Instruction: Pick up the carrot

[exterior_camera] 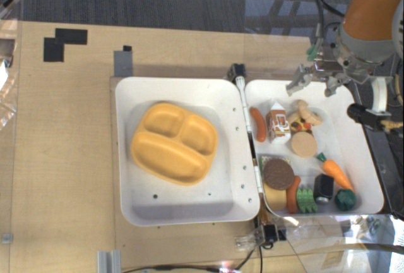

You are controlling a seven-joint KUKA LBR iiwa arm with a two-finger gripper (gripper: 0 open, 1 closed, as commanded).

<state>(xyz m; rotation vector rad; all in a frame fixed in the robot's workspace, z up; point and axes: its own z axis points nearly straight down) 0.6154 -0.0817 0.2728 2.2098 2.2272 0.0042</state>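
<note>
below open gripper (314, 81), well apart: carrot (335, 172) in right bin (372, 193).

Arm (379, 0) cut off by the top and right edges, only wrist end in frame. Tool (319, 79) fingertips are small and blurry, gap unreadable. Milk carton (278, 124) print too small to read. Green piece (306, 200) partly tucked behind the red sausage (293, 193). Surface (63, 170) cropped left and bottom.
</note>
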